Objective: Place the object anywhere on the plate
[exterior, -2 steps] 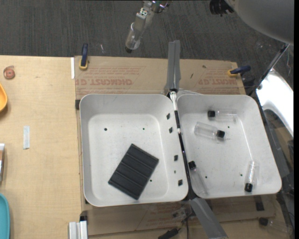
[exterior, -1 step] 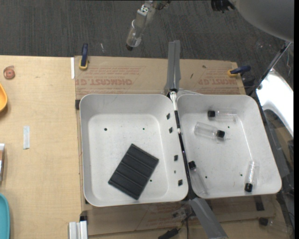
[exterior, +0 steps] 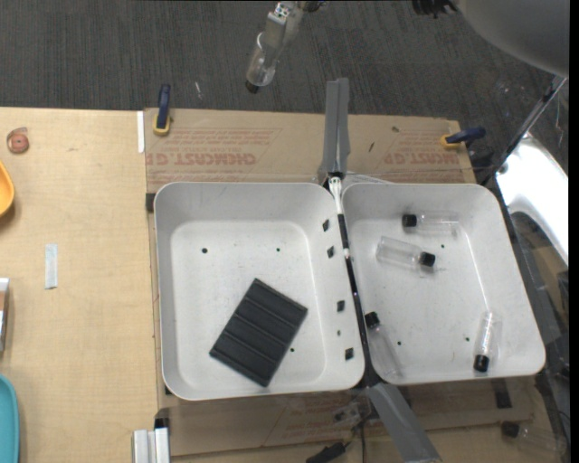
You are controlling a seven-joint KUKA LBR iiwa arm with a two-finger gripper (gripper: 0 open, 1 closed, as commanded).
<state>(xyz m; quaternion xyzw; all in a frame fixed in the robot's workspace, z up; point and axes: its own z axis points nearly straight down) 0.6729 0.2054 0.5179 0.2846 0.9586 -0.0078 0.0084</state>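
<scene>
a clear vial [exterior: 261,61] hangs tilted in the air, far beyond the black ribbed plate [exterior: 260,331] and almost straight behind it, over the dark floor past the bench. the gripper [exterior: 282,14] sits at the vial's upper end, its fingers pinching that end, and the lower end points down and to the left. the plate lies flat and askew on the floor of the left bin [exterior: 163,271], toward the near wall. to the right of the plate, the right bin [exterior: 507,235] holds three more black-capped vials: one [exterior: 427,220] by the far wall, one [exterior: 403,253] just in front of it, and one [exterior: 486,339] in the near right corner. beyond the plate, a cardboard sheet [exterior: 244,149] lies under both bins.
</scene>
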